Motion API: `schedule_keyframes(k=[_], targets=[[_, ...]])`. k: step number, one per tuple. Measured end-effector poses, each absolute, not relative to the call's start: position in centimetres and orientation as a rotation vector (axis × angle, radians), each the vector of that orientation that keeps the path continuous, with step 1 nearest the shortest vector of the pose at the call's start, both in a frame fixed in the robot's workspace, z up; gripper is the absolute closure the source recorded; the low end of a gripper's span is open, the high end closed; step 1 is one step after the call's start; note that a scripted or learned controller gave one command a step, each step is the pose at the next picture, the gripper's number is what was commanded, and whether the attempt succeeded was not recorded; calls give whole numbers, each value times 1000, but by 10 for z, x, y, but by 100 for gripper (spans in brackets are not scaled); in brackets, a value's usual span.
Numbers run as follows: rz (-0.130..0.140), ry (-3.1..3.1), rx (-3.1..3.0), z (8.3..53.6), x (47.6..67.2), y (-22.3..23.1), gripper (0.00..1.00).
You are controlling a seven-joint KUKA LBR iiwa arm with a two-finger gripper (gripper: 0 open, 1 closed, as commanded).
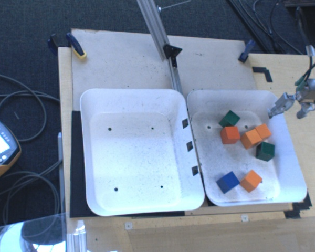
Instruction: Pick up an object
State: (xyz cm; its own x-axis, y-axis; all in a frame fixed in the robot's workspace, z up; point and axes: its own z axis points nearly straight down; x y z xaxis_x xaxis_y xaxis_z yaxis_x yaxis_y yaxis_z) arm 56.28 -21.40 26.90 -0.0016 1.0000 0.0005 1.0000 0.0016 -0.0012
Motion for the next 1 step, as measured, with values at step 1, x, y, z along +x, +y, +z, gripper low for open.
schedule_keyframes(k=[1], targets=[[6,-2213,-2212,144,493,-158,0]])
